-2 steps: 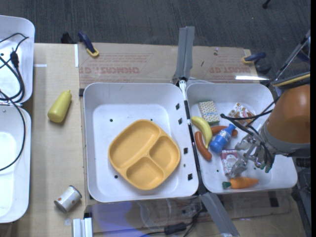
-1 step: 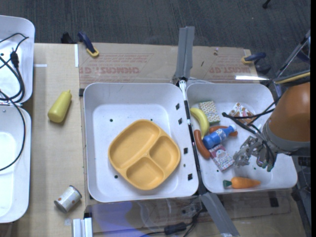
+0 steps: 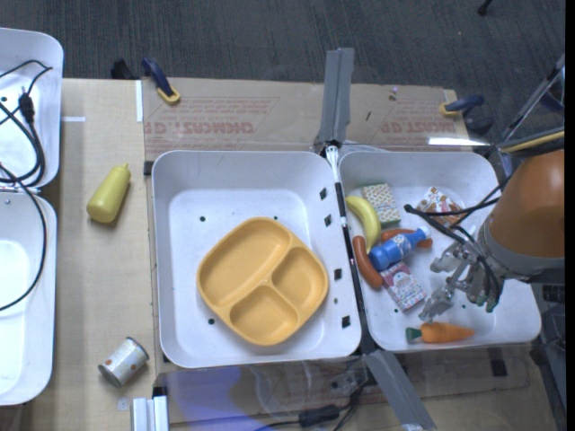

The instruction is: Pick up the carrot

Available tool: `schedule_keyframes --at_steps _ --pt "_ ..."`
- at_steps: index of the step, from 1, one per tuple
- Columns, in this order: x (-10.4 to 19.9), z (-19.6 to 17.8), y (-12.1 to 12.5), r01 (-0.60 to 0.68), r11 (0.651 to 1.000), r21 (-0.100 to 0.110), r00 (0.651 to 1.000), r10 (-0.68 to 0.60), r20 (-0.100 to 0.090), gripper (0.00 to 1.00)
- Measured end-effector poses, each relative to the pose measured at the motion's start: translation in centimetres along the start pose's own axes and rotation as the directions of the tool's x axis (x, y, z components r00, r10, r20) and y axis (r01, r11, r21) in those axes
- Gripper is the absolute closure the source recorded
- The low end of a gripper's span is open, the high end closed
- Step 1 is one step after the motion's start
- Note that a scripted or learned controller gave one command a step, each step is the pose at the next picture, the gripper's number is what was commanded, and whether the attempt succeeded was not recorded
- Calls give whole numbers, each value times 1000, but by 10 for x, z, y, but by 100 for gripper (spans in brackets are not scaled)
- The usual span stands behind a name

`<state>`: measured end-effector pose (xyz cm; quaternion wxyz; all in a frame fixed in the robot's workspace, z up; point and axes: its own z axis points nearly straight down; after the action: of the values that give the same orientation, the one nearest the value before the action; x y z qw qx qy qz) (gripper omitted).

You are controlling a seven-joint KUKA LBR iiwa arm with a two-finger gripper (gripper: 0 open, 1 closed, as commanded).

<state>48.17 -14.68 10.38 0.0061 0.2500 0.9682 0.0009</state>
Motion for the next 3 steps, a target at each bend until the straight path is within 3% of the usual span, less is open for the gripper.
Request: schedule_keyframes --at_steps 1,2,3 --pt "-6 7 -4 188 982 -3 982 -188 9 0" --pt "-13 5 -10 518 856 2 855 -518 21 0" --pt "-25 8 -22 500 866 -1 866 -500 6 0"
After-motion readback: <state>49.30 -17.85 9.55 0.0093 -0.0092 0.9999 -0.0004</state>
